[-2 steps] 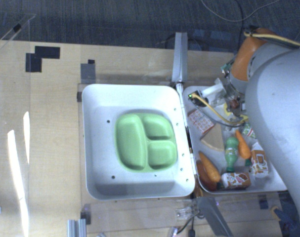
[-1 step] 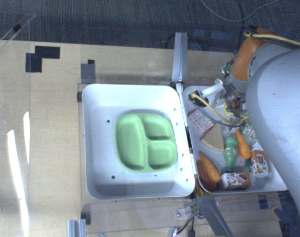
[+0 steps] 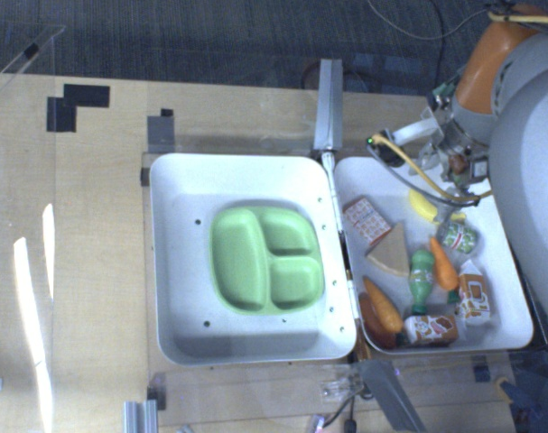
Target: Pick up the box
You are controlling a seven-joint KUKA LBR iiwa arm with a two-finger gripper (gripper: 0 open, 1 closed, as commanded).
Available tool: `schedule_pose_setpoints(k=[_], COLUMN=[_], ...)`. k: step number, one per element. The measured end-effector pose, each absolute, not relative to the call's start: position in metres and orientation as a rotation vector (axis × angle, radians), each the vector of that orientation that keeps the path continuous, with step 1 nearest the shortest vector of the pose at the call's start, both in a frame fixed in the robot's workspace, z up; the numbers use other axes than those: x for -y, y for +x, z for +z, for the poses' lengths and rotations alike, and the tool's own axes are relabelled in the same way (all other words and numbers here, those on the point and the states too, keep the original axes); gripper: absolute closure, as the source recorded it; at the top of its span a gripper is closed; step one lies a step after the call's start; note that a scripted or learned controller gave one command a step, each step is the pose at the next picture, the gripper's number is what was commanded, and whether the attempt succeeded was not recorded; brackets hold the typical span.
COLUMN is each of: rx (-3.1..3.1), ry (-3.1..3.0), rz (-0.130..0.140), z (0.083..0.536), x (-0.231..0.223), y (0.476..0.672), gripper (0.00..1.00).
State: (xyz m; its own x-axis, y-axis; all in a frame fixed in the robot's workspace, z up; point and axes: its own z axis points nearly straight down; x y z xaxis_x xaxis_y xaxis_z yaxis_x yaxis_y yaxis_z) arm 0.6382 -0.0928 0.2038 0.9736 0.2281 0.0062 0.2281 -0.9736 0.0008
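A small flat box with a red and white checkered face lies in the right bin, near that bin's upper left. My gripper hangs over the bin's far right corner, under the orange band of the arm. It is to the upper right of the box and well apart from it, with cables looped around the wrist. Nothing is visibly held.
The right bin also holds a tan wedge, a yellow banana, a green bottle, a carrot, a can, a small carton and a bread roll. A green divided plate lies in the left bin.
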Motion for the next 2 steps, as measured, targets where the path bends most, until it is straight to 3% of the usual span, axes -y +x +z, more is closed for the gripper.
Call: schedule_pose_setpoints(k=[1,2], rx=[-0.321,-0.320], ry=[3.127,3.127], rz=[0.008,0.008], z=[0.0867,0.0867], x=[0.0896,0.0900], y=[0.6524,0.6523], gripper=[0.00,0.00])
